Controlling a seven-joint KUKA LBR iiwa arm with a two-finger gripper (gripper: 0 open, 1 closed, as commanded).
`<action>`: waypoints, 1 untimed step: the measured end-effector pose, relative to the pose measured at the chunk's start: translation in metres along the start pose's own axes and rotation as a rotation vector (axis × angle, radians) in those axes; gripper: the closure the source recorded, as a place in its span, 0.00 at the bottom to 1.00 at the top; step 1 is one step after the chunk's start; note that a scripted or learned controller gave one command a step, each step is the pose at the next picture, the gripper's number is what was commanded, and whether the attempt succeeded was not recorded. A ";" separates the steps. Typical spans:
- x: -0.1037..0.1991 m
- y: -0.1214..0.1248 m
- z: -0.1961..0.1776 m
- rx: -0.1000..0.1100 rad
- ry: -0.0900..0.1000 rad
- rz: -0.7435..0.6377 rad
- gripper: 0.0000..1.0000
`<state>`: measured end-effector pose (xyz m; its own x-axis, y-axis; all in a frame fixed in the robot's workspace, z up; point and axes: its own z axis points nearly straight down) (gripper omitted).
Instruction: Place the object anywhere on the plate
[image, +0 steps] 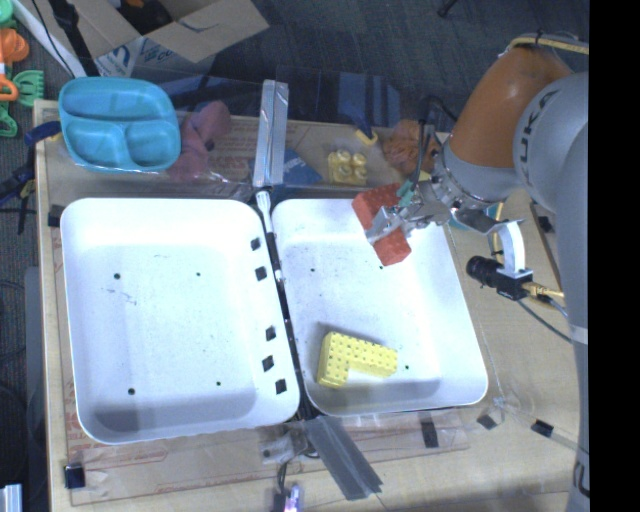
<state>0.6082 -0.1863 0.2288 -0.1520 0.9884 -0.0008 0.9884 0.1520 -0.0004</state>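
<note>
A red block (393, 248) hangs over the back part of the right bin (440, 300), tilted. My gripper (386, 229) reaches in from the right and is shut on it, with a grey finger (380, 230) crossing the block's middle. The blue divided plate (118, 124) sits on the bench behind the left bin, far to the left of the gripper. A yellow studded block (354, 358) lies near the front of the right bin.
The left bin (160, 300) stands beside the right one, with a metal strip (268, 130) behind the seam. A small yellow piece (347, 165), a purple lump (206, 130) and an orange-brown thing (404, 143) lie behind the bins.
</note>
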 end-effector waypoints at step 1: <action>0.051 -0.006 -0.053 0.000 0.000 -0.049 1.00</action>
<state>0.5943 -0.1370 0.2820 -0.2002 0.9798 -0.0007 0.9798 0.2002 0.0001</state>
